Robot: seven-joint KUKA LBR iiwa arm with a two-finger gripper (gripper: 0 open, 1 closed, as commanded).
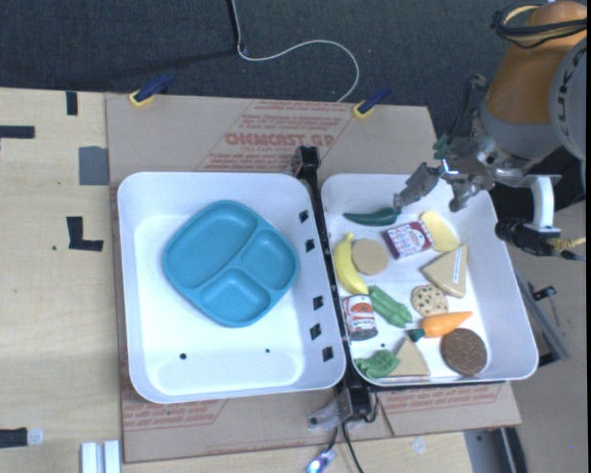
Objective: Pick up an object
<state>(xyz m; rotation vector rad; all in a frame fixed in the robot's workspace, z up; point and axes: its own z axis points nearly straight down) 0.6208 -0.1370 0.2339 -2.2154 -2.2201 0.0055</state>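
Dark carpet lies behind the table (39, 294), a pale wooden top with black marks on it. On the table sits a sheet of brown cardboard (266, 136) printed in red with what looks like "CHEMGREAT", though the letters are too blurred to read with confidence. Two blue and yellow clamps (153, 89) pin the far edge of the cardboard, and a white cable (295, 52) loops across the carpet beyond it.

Two white bins rest on the cardboard. The left bin (148, 363) holds a blue divided plate (231, 262). The right bin (507, 313), just beside the left bin, holds a heap of toy food: a green chilli (372, 216), a banana (349, 266), a small red and white packet (408, 238) whose label is too small to read, a small can (361, 316) with a red label, also unreadable, a wedge of cheese (447, 271), a chocolate chip biscuit (428, 299), a carrot (441, 324) and a round brown biscuit (464, 351).

The tool (435, 191) hangs over the far edge of the right bin with its two fingers spread apart and nothing between them. The chilli lies just to the left of and below the tool's left finger, and the packet lies just in front of the tool, apart from it.
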